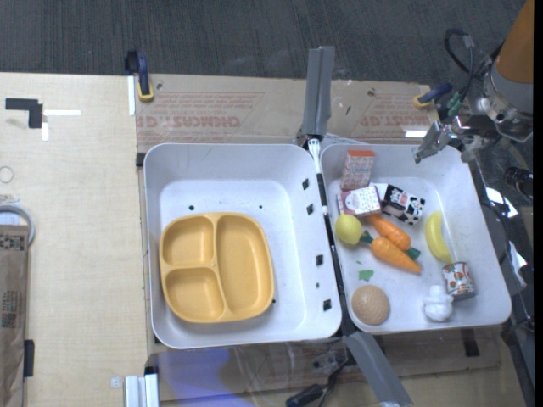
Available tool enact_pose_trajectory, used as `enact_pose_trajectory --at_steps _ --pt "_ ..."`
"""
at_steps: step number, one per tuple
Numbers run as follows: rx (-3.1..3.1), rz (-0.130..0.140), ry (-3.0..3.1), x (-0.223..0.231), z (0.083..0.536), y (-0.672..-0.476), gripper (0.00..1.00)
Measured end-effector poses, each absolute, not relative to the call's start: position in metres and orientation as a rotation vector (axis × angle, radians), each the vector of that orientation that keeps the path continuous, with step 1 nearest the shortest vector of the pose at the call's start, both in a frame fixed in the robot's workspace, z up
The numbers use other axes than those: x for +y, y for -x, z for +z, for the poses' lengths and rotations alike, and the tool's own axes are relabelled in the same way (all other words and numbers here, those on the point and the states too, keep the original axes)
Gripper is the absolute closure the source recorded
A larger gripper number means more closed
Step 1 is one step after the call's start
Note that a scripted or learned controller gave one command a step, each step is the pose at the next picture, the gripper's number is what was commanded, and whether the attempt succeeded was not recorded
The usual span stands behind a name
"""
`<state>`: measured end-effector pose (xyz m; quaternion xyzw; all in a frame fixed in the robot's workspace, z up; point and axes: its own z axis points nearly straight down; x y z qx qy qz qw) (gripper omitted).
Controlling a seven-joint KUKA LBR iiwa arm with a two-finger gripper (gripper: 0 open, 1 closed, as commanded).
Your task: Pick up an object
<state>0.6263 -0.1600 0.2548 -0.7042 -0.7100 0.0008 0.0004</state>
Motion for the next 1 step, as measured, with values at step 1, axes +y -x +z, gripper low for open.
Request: enact_pose_trajectory --at_steps 1 --pt "-2.202 0.003 2.238 -0.214 0.1754 -0.5518 0.0"
